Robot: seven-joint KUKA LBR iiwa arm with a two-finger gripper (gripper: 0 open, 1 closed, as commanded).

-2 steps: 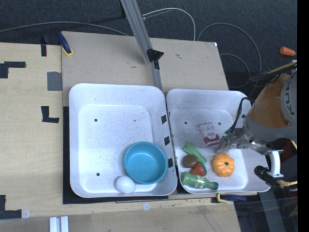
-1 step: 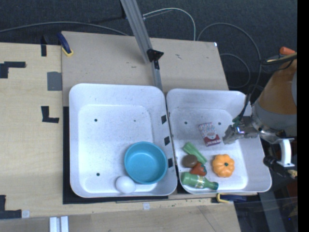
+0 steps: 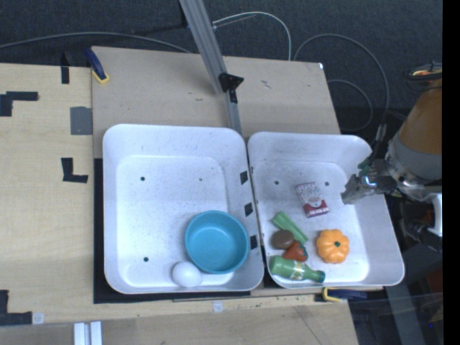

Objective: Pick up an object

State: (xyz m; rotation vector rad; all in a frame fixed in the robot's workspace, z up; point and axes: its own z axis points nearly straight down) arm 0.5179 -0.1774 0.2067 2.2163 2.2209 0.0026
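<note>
The right bin (image 3: 287,146) holds a small red-and-white packet (image 3: 311,198), an orange pumpkin (image 3: 333,245), a green bottle (image 3: 296,269) lying along the front wall, a green stick-like piece (image 3: 289,226), a brown lump (image 3: 282,239) and a small red item (image 3: 295,251). The gripper (image 3: 357,188) hangs over the right bin's right rim, to the right of the packet and above the pumpkin. Nothing shows between its fingers.
The left bin (image 3: 144,149) contains a blue bowl (image 3: 216,241) and a white ball (image 3: 186,273) near its front wall. A grey pole (image 3: 205,34) slants down from the top to the bins' shared edge. Cables lie on the dark floor behind.
</note>
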